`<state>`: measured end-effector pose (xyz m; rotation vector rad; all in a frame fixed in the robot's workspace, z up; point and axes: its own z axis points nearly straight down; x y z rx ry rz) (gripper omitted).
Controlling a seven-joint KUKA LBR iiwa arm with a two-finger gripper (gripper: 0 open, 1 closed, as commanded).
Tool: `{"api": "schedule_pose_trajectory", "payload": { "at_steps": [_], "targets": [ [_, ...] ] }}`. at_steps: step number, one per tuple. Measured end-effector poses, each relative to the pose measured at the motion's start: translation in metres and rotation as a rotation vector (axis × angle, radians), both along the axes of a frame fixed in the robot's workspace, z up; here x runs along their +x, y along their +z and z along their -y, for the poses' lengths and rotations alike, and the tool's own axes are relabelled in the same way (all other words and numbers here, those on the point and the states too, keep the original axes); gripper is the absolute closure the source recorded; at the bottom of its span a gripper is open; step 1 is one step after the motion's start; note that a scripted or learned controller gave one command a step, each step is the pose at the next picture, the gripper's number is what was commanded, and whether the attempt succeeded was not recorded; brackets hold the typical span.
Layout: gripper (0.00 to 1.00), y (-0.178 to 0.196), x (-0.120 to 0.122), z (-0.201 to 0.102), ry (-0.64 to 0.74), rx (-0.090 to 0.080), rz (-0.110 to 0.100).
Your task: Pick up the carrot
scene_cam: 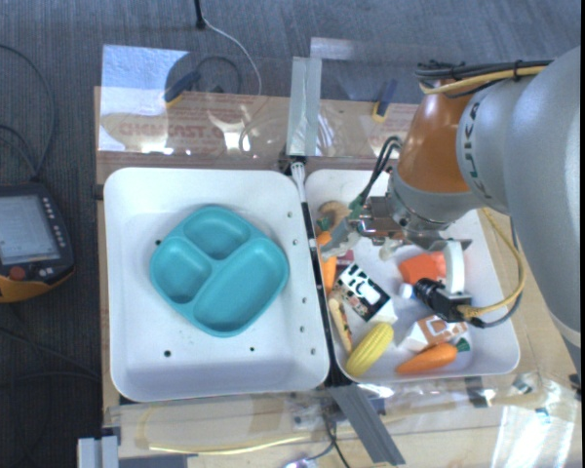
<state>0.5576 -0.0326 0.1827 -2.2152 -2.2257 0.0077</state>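
The carrot (427,360) is orange and lies on its side near the front edge of the right bin (499,357), just right of a yellow corn cob (368,348). My gripper (363,225) hangs below the orange-banded wrist over the back middle of that bin, well behind and to the left of the carrot. It is low among the toy foods at the bin's back left. Nothing can be seen between its fingers.
A teal divided plate (219,268) sits in the left bin (136,359). The right bin also holds a black-and-white box (361,292), an orange block (424,263), a small carton (439,331) and several small foods along its left wall (330,273).
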Motion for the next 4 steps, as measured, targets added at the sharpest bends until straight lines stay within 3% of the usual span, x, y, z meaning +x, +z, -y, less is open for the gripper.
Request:
{"api": "schedule_pose_trajectory", "payload": {
  "at_steps": [1, 3, 4],
  "targets": [
    [0.0, 0.0, 0.023, -0.015, -0.139, 0.0, 0.001],
    [0.0, 0.0, 0.023, -0.015, -0.139, -0.001, 0.001],
    [0.0, -0.086, 0.031, 0.075, -0.067, -0.002, 0.005]
  ]
}}
